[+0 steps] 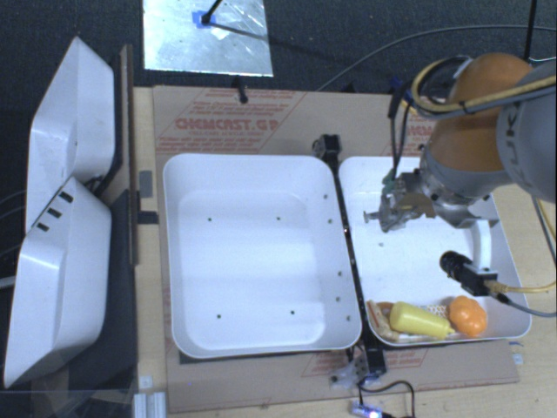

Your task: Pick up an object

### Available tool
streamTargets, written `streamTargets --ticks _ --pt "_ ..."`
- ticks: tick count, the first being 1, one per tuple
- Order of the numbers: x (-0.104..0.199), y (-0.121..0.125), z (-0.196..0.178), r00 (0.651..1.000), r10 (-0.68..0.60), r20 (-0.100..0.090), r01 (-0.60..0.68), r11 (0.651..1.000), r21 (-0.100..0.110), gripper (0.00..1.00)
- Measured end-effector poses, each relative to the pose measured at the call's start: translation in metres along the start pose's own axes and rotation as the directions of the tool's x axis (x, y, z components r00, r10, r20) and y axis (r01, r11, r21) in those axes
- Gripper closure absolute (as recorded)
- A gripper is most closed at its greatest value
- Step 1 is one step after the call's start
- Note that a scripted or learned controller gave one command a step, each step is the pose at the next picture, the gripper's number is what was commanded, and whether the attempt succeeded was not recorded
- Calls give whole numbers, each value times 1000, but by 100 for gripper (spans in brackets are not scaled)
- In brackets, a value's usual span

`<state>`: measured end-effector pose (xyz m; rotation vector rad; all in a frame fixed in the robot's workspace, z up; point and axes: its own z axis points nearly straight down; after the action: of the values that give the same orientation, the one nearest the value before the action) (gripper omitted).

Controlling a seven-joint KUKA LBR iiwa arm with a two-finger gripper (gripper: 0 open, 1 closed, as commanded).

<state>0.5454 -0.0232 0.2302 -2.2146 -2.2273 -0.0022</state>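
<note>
The arm [487,138], grey with its orange band, is reaching in from the right and hanging over the right bin [409,273], 1 of 2 shallow white bins lying side by side on the bench. The gripper [393,209] is hovering above the upper part of the right bin, just beside its left wall, pointing down toward the bare white floor; whether it is released or clenched cannot be told, and nothing is showing in its grasp. At the right bin's near edge, well apart from the gripper, 3 things are lying in a row: a yellow object [419,320] in the middle, an orange object [469,316] touching it toward the bin's right corner, and a thin tan piece [379,315] toward the bin's left corner. The left bin [252,251] is sitting against the right bin's left wall.
</note>
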Motion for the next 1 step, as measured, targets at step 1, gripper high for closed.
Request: streamTargets --ticks 1 --pt "45 16 10 1000 1 0 -1 1000 1 100"
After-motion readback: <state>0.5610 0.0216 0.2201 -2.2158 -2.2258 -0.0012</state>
